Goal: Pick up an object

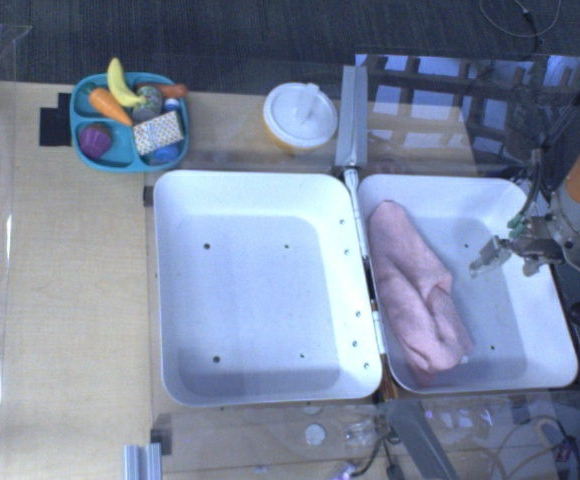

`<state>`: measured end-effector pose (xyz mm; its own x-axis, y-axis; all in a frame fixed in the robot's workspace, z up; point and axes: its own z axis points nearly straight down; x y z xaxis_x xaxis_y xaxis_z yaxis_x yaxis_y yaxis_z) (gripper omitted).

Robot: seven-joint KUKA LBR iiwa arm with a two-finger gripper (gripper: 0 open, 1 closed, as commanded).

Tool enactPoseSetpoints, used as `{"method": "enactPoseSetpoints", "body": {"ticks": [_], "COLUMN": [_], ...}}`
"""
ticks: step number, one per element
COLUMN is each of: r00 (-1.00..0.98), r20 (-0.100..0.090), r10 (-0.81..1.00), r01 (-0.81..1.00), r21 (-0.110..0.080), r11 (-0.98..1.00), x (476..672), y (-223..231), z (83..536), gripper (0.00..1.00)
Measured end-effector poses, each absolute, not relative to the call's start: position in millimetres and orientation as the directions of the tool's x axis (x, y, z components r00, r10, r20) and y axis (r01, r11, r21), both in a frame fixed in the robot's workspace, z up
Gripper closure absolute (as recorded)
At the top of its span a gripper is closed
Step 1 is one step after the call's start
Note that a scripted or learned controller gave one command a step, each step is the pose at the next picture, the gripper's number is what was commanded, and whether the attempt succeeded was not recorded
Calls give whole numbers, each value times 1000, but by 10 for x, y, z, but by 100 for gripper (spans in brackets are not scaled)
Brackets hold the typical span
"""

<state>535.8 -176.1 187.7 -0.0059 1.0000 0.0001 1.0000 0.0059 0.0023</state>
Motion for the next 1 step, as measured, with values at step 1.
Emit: {"method": "enactPoseSetpoints", "body": {"ticks": [1], "r00": [-39], "r20": [-2], "r10": [999], "r01": [999], "r21": [11], "r11": [39], "x": [5261], "y": [-1192], "z": [961], "gripper": [0]}}
